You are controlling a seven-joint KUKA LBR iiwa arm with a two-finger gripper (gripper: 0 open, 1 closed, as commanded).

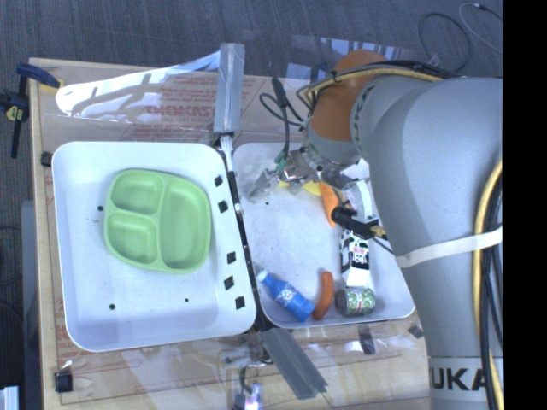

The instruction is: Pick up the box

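While the tool (272, 178), grip unclear, hovers, a bottle (285, 295), sausage (325, 293) and can (356, 300) crowd the box (356, 250).

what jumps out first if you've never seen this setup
The big grey arm covers the right side, its orange band above the right bin's far end. A green divided plate sits alone in the left bin. Along the right bin's near edge lie a blue bottle, an orange sausage-shaped item and a small can.
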